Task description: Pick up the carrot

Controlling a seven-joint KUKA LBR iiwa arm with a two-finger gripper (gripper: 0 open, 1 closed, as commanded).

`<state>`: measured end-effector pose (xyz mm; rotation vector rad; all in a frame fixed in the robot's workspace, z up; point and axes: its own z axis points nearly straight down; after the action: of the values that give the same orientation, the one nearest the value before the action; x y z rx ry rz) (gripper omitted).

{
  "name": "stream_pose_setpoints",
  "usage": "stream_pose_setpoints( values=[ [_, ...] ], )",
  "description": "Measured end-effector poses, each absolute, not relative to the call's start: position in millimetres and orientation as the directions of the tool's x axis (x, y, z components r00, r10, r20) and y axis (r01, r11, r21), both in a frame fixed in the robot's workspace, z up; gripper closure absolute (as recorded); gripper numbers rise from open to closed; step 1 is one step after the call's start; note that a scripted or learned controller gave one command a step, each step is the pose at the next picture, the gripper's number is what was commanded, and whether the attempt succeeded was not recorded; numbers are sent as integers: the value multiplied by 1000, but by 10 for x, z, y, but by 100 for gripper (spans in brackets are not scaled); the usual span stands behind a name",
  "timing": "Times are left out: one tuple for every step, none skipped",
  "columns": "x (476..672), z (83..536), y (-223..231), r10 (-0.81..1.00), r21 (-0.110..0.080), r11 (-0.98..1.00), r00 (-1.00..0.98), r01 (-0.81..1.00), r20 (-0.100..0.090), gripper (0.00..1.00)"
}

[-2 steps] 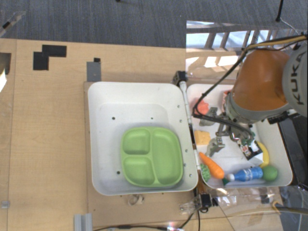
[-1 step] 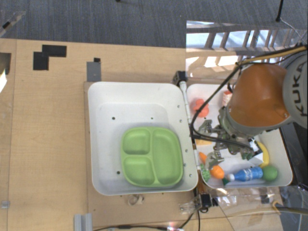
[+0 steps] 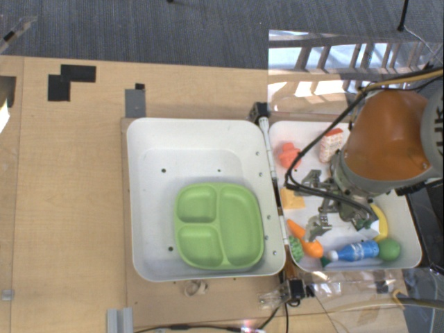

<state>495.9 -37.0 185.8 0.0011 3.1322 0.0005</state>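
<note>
The carrot (image 3: 306, 239) is orange with a green end and lies slantwise in the near left corner of the right bin (image 3: 414, 252). My gripper (image 3: 318, 225) hangs low just above and to the right of the carrot, close over its upper part. The orange band of the arm (image 3: 386, 136) covers the middle of the right bin. Nothing shows as lifted by the gripper.
In the right bin lie a blue-and-white bottle (image 3: 355, 252), a green ball (image 3: 390, 248), a banana (image 3: 380, 220), a yellow block (image 3: 292, 200), an orange-red item (image 3: 287, 152) and a white-and-red container (image 3: 334, 142). The left bin (image 3: 146, 158) holds a green divided plate (image 3: 219, 225).
</note>
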Motion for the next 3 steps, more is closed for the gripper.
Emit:
stream_pose_setpoints(
  values=[
    [4892,1855,-65,-254,-1,967,-967,-254,-8,0],
    [4984,1859,-360,-299,-3,954,-954,-299,-10,0],
    [4987,1861,-286,-601,-6,799,-799,-601,-10,0]
  ],
)
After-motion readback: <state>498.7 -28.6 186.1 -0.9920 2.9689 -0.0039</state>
